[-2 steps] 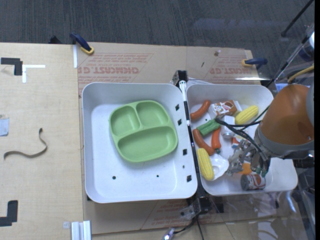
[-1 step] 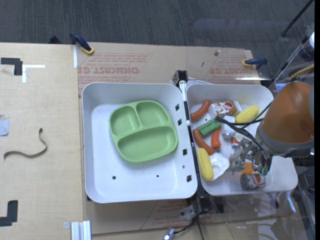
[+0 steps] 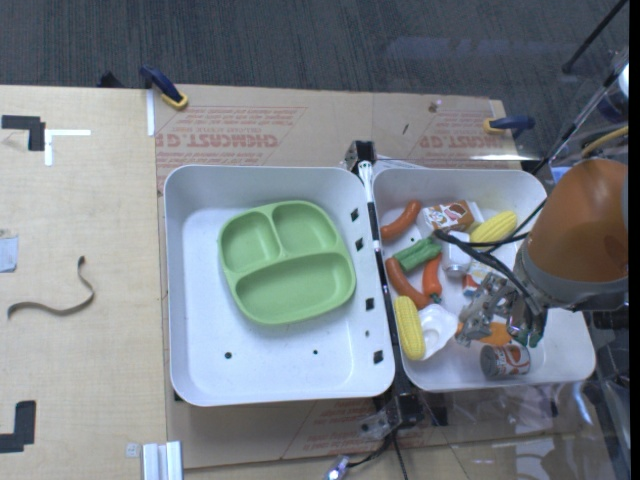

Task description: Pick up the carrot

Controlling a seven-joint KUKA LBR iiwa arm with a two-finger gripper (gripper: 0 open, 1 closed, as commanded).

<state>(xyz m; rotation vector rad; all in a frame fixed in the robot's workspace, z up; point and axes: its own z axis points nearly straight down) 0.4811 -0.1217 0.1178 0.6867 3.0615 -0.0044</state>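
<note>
Pincer [image 3: 492, 318] hung low over the right bin's [image 3: 560, 363] near side — whether open or shut, I couldn't tell. Carrot [image 3: 432, 279] lay untouched left of it, mid-bin, beside the green pod [image 3: 417, 253] — pickup not begun.

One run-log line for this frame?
end effector: low in right bin | carrot: loose, left of it | green plate: left bin

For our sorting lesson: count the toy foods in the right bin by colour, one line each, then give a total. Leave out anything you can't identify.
Yellow: 2, a corn cob and another corn cob
Orange-red: 3, a sausage, a second sausage and a carrot
Green: 1, a cucumber
Total: 6
</note>
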